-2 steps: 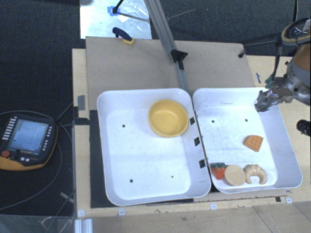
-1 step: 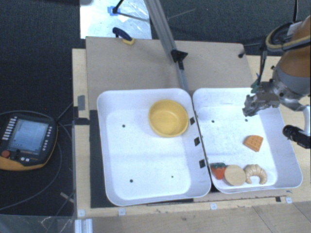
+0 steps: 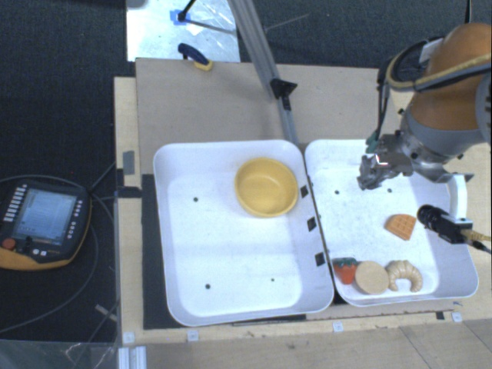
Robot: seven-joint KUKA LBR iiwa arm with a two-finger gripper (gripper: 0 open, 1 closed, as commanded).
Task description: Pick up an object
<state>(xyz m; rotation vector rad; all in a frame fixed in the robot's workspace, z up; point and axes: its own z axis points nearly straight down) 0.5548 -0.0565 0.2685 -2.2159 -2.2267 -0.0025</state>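
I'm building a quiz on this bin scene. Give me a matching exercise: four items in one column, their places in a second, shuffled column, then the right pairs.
Items:
1. yellow bowl
2. waffle piece
3. croissant
4. gripper

Places:
A. near front edge of the right bin, beside the round biscuit
B. over the right bin's back part
C. left bin, back right area
D. middle of the right bin, towards its right side

Pairs: 1-C, 2-D, 3-A, 4-B
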